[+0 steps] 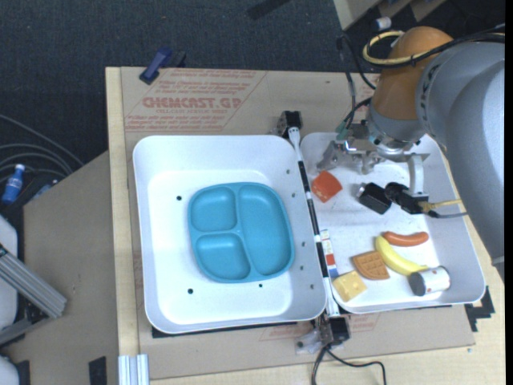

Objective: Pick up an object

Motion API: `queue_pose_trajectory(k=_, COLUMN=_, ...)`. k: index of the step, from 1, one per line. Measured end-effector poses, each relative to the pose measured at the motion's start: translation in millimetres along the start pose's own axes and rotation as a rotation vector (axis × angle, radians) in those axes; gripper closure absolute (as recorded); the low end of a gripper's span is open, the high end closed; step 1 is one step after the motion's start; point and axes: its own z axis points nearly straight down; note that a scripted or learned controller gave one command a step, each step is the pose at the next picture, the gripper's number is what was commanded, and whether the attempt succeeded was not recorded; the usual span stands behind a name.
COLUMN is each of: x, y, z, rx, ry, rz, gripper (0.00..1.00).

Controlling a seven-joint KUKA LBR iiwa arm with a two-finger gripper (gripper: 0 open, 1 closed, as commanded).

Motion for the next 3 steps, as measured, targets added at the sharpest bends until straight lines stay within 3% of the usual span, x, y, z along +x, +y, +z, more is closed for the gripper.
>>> queue_pose_trajectory(k=1, x=1.0, y=-44.3, z=0.6, rx=0.0, ry=-0.001, rz=0.002, gripper=0.0)
queue_pose_trajectory(k=2, x=-1.5, y=0.2, z=-1.8, rx=-0.003, ry=-0.001, rz=0.001, gripper=0.0)
queue_pose_trajectory(k=3, x=-27.2, y=0.1, z=0.1, rx=-0.004, ry=-0.002, rz=0.002, gripper=0.0)
